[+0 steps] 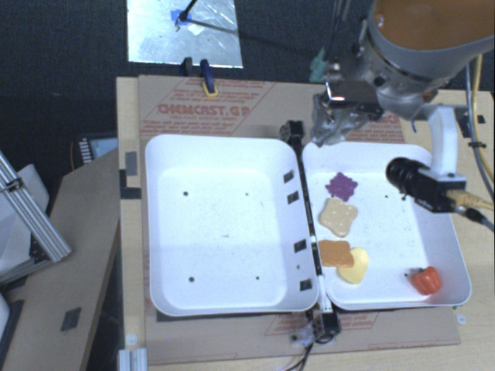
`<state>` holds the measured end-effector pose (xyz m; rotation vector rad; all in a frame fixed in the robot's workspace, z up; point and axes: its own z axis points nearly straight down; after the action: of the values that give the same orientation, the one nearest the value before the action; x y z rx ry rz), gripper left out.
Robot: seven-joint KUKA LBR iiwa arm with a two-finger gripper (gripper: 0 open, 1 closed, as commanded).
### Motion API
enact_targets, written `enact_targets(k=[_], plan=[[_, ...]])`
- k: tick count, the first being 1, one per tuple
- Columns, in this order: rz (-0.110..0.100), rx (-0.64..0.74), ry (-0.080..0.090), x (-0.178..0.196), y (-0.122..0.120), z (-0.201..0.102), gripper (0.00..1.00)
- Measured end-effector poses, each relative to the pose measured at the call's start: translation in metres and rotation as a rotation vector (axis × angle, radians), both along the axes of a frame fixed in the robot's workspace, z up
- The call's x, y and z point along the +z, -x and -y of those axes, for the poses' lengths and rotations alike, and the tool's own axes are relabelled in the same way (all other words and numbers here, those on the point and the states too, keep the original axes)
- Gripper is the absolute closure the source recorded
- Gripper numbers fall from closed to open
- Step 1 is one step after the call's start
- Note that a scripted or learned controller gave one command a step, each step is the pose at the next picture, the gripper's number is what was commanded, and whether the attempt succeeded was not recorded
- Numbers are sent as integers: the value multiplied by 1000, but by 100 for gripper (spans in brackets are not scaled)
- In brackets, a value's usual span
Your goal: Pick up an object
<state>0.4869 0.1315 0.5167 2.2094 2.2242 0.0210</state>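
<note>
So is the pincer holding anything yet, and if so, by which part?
Nothing seen held. The pincer hangs above the far edge of the right bin. The purple piece, toast, orange slab, yellow piece and red-orange piece lie in it.

Floor [62, 45]: dark carpet, speckled.
Bench [128, 130]: pale wood, under printed cardboard [209, 107].
Foil sheet [184, 20]: shiny, on floor behind bench.
Rail [27, 207]: aluminium, at left.

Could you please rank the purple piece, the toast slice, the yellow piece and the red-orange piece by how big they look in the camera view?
Largest to smallest:
1. Toast slice
2. Yellow piece, though the orange piece covers part of it
3. Purple piece and red-orange piece: too alike to rank
</note>
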Motion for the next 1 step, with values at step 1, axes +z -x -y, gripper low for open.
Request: enact_targets(k=[1], plan=[[-8,1,3,19,-50,-47,100]])
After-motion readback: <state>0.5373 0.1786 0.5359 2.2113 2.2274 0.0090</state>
